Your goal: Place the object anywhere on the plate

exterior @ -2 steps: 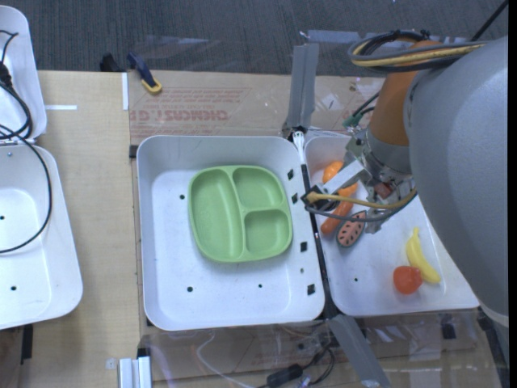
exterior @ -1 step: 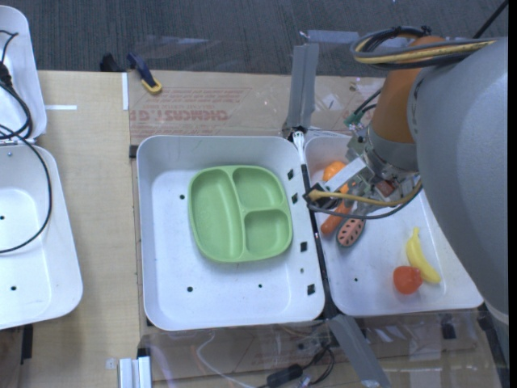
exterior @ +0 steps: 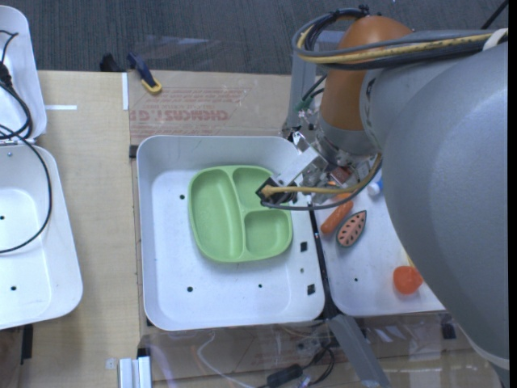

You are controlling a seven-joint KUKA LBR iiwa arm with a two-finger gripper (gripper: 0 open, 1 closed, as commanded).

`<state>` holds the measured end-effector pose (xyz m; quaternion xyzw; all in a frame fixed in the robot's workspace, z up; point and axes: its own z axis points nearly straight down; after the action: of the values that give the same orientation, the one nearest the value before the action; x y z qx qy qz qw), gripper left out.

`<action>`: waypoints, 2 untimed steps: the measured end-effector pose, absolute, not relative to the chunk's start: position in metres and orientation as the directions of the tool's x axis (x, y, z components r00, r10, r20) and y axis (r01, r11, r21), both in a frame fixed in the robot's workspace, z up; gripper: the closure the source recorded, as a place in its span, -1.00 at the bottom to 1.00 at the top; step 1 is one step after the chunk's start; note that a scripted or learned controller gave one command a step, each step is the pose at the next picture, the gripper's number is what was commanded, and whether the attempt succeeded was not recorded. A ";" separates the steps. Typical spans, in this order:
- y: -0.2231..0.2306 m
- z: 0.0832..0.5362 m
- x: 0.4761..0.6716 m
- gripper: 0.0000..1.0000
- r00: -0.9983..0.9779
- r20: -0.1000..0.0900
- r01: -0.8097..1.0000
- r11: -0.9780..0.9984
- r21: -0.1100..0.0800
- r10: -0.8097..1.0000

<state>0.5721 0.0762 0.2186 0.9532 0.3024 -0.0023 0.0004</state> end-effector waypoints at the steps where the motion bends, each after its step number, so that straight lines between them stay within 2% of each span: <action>1: 0.133 0.182 0.577 1.00 0.599 -0.006 0.801 -0.599 -0.004 0.801; 2: 0.133 0.182 0.577 -1.00 0.599 -0.006 0.801 -0.599 -0.004 0.801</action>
<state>0.5766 0.1333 0.1822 0.8942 0.4477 -0.0035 -0.0003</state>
